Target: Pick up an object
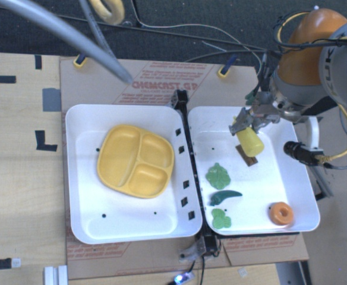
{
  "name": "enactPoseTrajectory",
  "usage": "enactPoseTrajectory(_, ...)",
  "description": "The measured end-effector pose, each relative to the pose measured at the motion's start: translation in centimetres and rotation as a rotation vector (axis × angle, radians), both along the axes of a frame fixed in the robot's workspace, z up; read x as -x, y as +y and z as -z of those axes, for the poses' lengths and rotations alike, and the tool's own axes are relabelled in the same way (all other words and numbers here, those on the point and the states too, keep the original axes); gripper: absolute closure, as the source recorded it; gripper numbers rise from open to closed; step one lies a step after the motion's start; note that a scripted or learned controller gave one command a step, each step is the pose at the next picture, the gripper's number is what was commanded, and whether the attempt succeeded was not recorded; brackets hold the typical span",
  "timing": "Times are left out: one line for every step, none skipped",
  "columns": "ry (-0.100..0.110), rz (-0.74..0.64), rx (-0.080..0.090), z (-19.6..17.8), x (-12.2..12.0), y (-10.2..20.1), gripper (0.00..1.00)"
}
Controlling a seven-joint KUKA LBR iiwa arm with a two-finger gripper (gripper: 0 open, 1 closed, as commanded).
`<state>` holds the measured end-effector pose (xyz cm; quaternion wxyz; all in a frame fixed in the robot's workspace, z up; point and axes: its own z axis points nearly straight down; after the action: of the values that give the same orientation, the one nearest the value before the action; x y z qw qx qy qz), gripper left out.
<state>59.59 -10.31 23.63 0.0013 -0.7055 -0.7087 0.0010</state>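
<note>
My gripper [249, 129] is over the upper middle of the right bin [298, 177], shut on a small yellow cylinder [251, 142] that sticks out below its fingers. A flat brown piece [248, 157] lies on the bin floor just under the cylinder. Further down the bin are a green leafy toy [218, 175], a dark green pepper-like piece [224, 196], another small green piece [221, 219] and an orange ring [281, 213] in the lower right corner.
The left bin [81, 159] holds a yellow divided plate [136, 160]. A black divider [188, 159] runs between the bins. A black cylindrical part [301, 152] and cables hang off the arm over the right bin's right wall.
</note>
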Motion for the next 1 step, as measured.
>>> enactPoseTrajectory(0.0,0.0,0.0,-0.32,1.4,4.25,1.0)
